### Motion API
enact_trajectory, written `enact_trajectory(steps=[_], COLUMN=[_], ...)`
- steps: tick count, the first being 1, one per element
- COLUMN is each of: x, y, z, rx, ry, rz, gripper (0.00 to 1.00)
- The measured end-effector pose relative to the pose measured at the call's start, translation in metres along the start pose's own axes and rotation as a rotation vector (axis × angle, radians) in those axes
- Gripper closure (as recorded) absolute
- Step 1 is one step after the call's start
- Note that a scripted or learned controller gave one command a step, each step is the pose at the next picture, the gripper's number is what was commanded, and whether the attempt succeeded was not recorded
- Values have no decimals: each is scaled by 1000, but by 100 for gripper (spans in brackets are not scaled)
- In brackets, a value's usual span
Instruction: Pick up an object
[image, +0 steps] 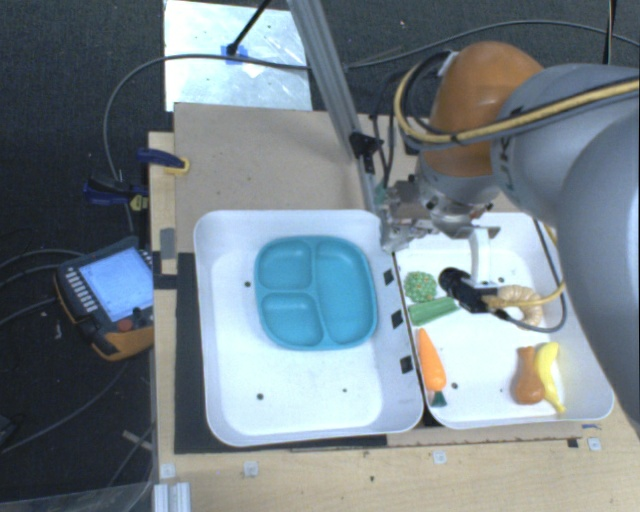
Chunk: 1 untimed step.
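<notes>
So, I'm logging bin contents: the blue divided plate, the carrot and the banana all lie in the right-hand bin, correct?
Not quite. The camera view shows the blue divided plate in the left-hand bin; the carrot and the banana do lie in the right-hand bin.

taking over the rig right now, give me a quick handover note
Hand: above the right bin's upper left corner in the camera view, beside the divider; nothing visibly held.
Things: green knobbly ball, green strip, carrot, tan curved piece and banana all lie in the right bin. Blue divided plate sits in the left bin.
Done: nothing picked up yet.
Left: grasp one item, probably the green knobbly ball as it lies nearest, and lift it.
</notes>
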<state>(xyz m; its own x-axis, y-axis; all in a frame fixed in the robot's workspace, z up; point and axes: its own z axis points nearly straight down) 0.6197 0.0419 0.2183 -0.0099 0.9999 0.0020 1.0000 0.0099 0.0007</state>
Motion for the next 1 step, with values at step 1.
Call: enact_trajectory(steps=[1], x=[49], y=[6], z=[-8], rx=[-2], ry=[1], rz=[-1], gripper=[100])
